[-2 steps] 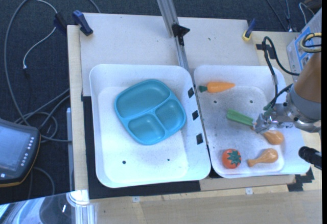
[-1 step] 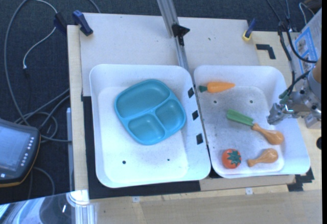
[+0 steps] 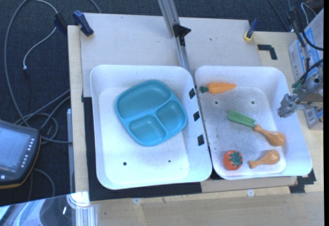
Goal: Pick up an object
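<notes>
The right bin (image 3: pixel 290 86) holds several toys. An orange carrot (image 3: pixel 220 87) lies by its far left corner. A green-handled piece with an orange end (image 3: pixel 255 127) lies slantwise in the middle. A red tomato (image 3: pixel 233 160) and a tan drumstick (image 3: pixel 266 158) sit near the front wall. My gripper (image 3: pixel 286 107) hangs over the bin's right rim, to the right of the green-handled piece and apart from every toy.
The left bin (image 3: pixel 103 132) carries a blue divided plate (image 3: pixel 150 112). A metal pole (image 3: pixel 167 1) slants in from the top and ends between the bins. Cables and a blue-and-white box (image 3: pixel 308 50) crowd the bench's right side.
</notes>
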Tool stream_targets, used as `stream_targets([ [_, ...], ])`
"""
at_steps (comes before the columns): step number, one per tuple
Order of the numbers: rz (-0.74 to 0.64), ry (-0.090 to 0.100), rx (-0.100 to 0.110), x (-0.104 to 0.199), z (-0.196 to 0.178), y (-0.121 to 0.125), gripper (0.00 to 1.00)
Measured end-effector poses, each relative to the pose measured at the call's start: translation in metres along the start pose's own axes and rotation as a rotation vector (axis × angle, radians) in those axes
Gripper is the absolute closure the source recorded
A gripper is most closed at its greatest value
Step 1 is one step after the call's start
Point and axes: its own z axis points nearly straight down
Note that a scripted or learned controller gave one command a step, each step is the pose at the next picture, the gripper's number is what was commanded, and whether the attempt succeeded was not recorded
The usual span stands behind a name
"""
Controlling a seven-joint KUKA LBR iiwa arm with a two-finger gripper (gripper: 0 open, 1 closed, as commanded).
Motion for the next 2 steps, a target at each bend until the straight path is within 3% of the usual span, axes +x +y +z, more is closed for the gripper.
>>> stream_targets([
  [2,-0.005,0.006,0.01,0.097,0.01,0.003,1.0],
])
